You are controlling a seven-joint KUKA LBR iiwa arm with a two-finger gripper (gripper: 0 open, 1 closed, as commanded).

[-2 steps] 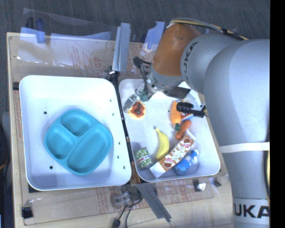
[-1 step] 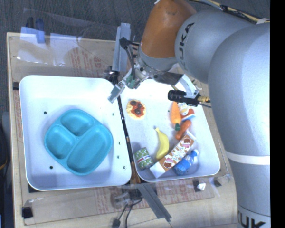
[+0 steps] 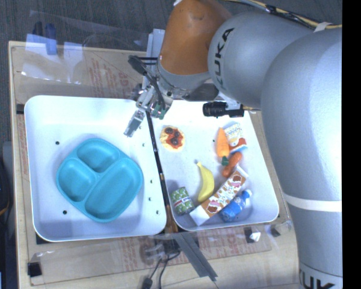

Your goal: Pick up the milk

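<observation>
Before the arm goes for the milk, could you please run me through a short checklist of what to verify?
1. Milk located: cannot tell; a carton lies in the right bin, label unreadable.
2. Hand position: not ok; the hand hangs over the left bin's far edge, away from the carton.
3. Hand free of objects: ok; nothing shows between its fingers.
4. Carton clearance: not ok; the banana and a blue item crowd it.
5. Carton pose: not ok; it lies on its side, tilted.

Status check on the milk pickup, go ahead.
Gripper over left bin's top edge, holding nothing. Milk carton lying in right bin, beside banana.
</observation>
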